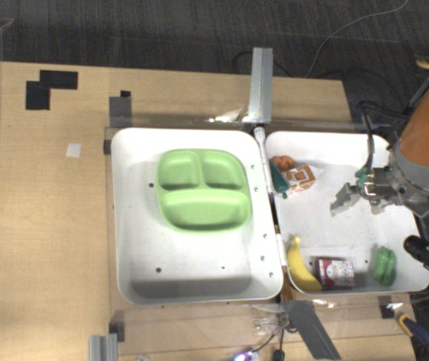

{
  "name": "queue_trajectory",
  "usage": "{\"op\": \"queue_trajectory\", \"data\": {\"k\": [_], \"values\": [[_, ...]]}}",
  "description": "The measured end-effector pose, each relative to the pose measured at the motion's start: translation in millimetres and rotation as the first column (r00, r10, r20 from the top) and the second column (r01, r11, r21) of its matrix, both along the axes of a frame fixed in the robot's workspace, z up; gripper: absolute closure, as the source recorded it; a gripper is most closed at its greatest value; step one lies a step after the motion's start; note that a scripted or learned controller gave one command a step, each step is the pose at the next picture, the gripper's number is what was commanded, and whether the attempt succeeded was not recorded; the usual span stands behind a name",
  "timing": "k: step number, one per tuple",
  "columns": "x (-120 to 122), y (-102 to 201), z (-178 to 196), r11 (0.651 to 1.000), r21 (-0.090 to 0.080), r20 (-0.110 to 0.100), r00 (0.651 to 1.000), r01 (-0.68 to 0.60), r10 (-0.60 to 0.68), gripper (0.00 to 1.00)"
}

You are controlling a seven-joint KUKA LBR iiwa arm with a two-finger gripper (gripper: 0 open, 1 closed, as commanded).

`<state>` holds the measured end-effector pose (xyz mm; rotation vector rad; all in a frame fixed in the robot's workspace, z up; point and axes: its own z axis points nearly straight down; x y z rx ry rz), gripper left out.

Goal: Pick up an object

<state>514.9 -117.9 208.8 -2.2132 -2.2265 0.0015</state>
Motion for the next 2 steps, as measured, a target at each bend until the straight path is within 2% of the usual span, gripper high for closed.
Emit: {"op": "queue_trajectory", "data": {"k": [1, 2], "values": [[-26.3, -52.7, -17.7, 1.000, 0.000, 0.002, 1.000, -0.001, 0.001, 0.00], [-27.7, -88.3, -102.4, 1.000, 0.001, 0.000, 1.000, -0.027, 0.027, 0.00]]}}
